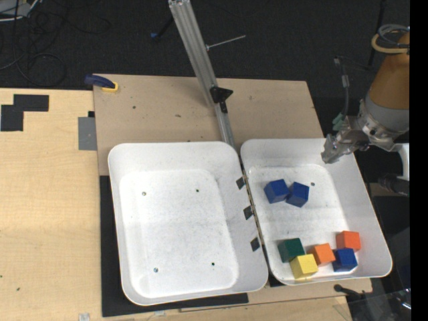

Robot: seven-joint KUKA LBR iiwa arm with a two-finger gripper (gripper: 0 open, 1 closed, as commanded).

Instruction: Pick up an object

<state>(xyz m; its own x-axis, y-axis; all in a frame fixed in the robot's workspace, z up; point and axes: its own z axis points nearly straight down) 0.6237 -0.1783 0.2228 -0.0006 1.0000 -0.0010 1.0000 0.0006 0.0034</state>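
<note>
In the right bin [354,186] two blue blocks [275,190] [298,194] lie side by side near its middle. Along its front edge sit a green block [290,249], a yellow block [304,265], an orange block [324,253], a red-orange block [348,240] and another blue block [345,259]. My gripper [332,150] hangs over the bin's far right corner, well apart from every block. Nothing shows between its fingers.
The left bin [127,172] lies beside the right one, with black clips [247,212] along the seam. A slanted aluminium rail [199,59] rises from behind the bins. The wooden bench [40,199] stretches to the left.
</note>
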